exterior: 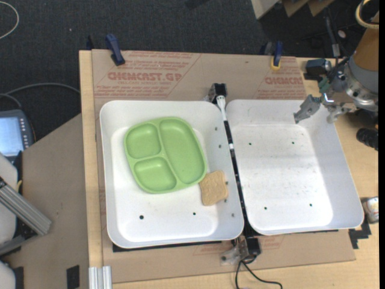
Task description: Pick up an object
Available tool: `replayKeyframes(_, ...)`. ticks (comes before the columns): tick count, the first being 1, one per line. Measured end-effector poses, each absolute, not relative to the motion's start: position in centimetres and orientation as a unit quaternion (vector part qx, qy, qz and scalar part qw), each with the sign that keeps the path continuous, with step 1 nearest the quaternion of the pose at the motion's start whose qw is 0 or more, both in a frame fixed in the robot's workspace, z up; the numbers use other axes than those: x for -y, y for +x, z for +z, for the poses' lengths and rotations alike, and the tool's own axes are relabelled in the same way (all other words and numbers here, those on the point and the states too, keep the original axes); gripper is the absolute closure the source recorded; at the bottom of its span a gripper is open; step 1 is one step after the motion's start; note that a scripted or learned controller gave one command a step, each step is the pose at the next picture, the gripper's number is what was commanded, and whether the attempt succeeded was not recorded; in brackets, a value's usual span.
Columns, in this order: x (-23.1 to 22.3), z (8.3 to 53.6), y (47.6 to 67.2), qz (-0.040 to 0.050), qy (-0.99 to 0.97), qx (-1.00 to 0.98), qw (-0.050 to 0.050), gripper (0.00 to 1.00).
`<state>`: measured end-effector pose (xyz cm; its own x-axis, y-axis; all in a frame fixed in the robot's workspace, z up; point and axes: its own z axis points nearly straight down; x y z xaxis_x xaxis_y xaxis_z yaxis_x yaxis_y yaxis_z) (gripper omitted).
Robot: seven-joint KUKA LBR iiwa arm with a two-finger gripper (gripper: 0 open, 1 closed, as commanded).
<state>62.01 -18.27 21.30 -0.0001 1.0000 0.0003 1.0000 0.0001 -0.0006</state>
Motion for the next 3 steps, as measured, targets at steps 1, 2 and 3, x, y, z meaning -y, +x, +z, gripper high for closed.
replayKeyframes(1, 20.7, 39.6, 65.1, -0.0046, -0.707, 0.708, -0.011, 0.00)
replayKeyframes(2, 20.1, 54.8, 62.1, -0.0048, -0.707, 0.707, -0.011, 0.00)
replayKeyframes(3, 20.0, 54.7, 62.3, -0.0008, -0.707, 0.708, -0.005, 1.00)
